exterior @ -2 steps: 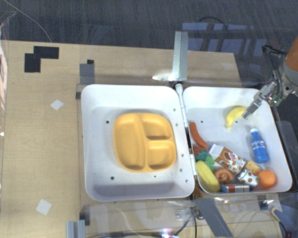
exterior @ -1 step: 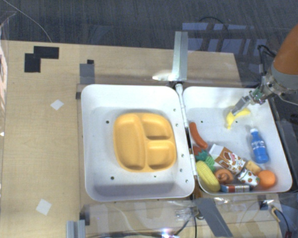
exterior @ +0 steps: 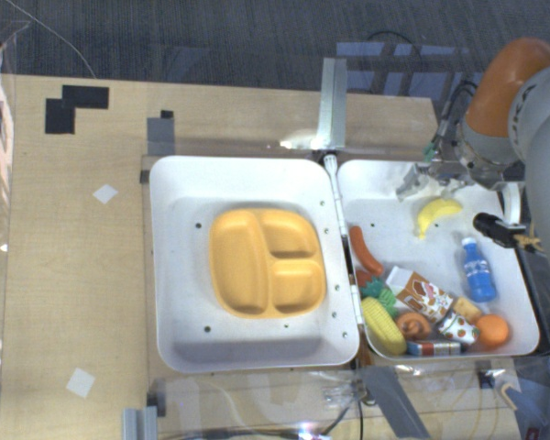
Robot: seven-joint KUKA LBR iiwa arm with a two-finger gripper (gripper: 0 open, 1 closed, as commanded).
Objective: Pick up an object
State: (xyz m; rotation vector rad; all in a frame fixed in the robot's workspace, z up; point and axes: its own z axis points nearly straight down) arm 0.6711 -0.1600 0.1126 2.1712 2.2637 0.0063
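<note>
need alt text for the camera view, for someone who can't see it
A grey robot arm reaches from the right, its gripper just above a banana in the right bin, which also holds a blue bottle and toy food. The left bin holds a yellow divided tray.

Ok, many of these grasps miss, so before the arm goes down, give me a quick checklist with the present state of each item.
1. Gripper over the right bin, at its far end: ok.
2. A target close by: ok, the banana lies just beside the gripper.
3. Banana free of neighbours: ok, bare bin floor around it; the blue bottle lies apart.
4. Finger opening: cannot tell.
5. Anything held already: cannot tell.
6. Left bin: ok, the yellow divided tray lies flat in its middle, away from the arm.
</note>
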